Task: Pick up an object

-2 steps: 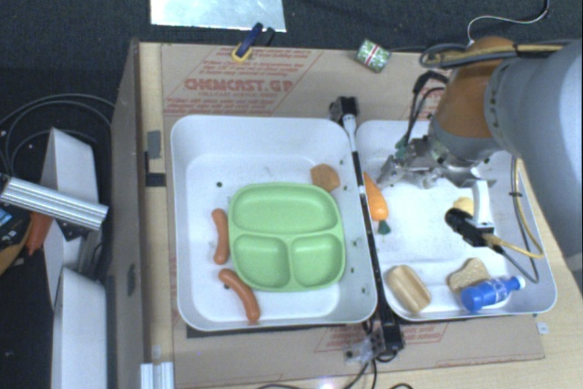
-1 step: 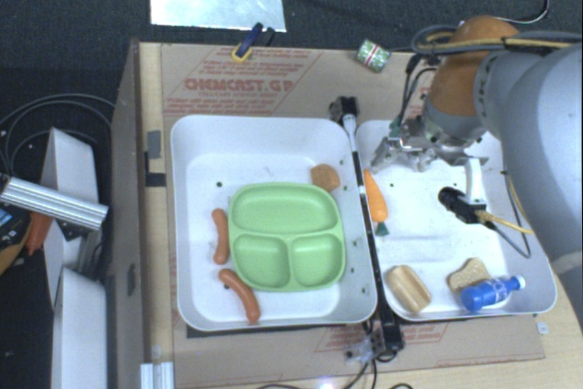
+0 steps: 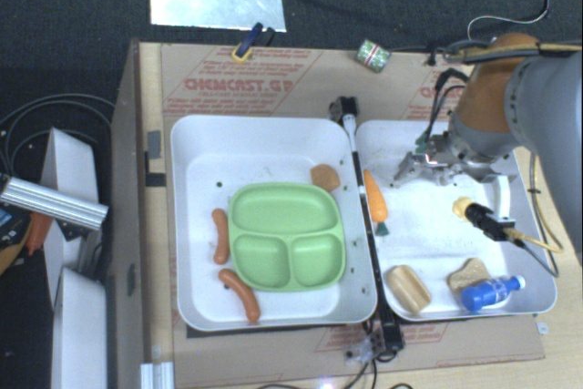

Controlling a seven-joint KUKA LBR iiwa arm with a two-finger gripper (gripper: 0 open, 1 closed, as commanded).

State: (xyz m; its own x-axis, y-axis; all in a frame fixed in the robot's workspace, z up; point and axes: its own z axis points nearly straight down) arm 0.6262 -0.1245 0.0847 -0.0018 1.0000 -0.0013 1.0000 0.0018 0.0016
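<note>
- Left bin (image 3: 196,187) on the desk (image 3: 301,73): a sausage (image 3: 219,237) just left of the green divided plate (image 3: 287,232), a second sausage (image 3: 241,294) by the plate's near-left corner.
- Round brown bun (image 3: 324,177) at the plate's far-right corner, touching or all but touching it.
- Carrot (image 3: 375,196) lying lengthwise along the wall where the two bins meet, on the side of the right bin (image 3: 428,237), green end toward the near side.
- Claw (image 3: 407,167) over the far part of the right bin, just right of the carrot and apart from it. Nothing seen in its grasp; open or closed — cannot tell.
- Bread roll (image 3: 408,287) in the right bin's near-left corner, well apart from the claw.
- Toast slice (image 3: 469,271) and blue bottle (image 3: 490,291) together near the right bin's near-right corner — farthest from the claw.
</note>
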